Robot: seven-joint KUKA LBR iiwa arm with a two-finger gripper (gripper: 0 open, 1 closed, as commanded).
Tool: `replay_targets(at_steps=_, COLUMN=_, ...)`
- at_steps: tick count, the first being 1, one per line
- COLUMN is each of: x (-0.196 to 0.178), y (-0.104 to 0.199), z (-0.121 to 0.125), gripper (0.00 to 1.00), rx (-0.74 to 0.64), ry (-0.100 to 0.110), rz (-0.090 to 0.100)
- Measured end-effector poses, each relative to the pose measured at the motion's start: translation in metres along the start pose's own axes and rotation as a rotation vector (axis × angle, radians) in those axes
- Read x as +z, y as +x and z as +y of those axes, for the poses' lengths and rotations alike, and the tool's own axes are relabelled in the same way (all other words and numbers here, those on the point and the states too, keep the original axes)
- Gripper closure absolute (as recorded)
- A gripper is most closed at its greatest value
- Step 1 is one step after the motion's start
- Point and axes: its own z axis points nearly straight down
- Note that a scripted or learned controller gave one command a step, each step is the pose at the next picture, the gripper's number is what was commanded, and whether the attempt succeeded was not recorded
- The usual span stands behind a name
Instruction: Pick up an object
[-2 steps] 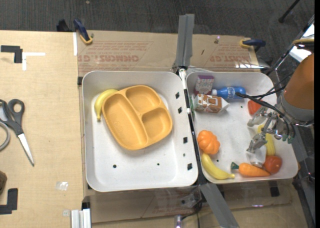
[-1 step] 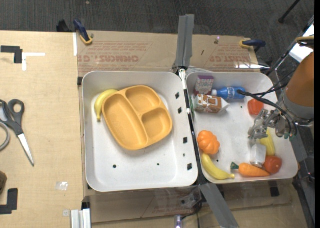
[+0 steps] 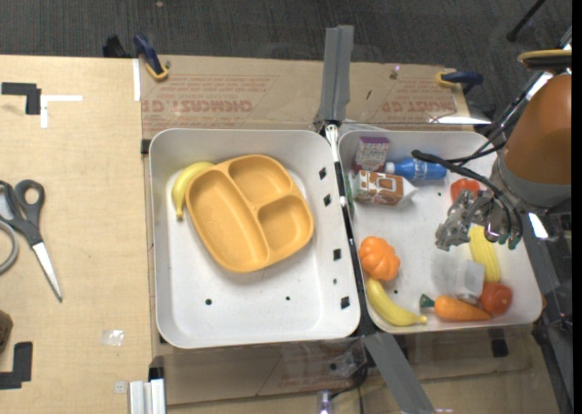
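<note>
The metal two-finger gripper (image 3: 455, 227) is being held over the right white bin (image 3: 414, 261), just left of a yellow corn cob (image 3: 485, 252); whether it's open or shut can't be told, w/ nothing seen gripped. An orange mini pumpkin (image 3: 380, 257) and yellow banana (image 3: 391, 306) are lying left of it (well apart). A divided orange plastic plate (image 3: 249, 212) is sitting in the left bin (image 3: 245, 312)
</note>
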Motion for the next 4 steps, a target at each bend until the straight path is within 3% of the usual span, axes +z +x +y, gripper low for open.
replay_targets(at_steps=1, x=0.0, y=0.0, z=0.0, gripper=0.0, rx=0.0, ry=0.0, rz=0.0)
replay_targets(at_steps=2, x=0.052, y=-0.023, z=-0.049, gripper=0.0, rx=-0.047, ry=0.0, rz=0.001)
replay_targets(at_steps=3, x=0.053, y=0.004, z=-0.043, gripper=0.0, rx=-0.009, ry=0.0, rz=0.002)
replay_targets(at_steps=4, x=0.043, y=0.002, z=-0.042, gripper=1.0, rx=-0.012, ry=0.0, rz=-0.001)
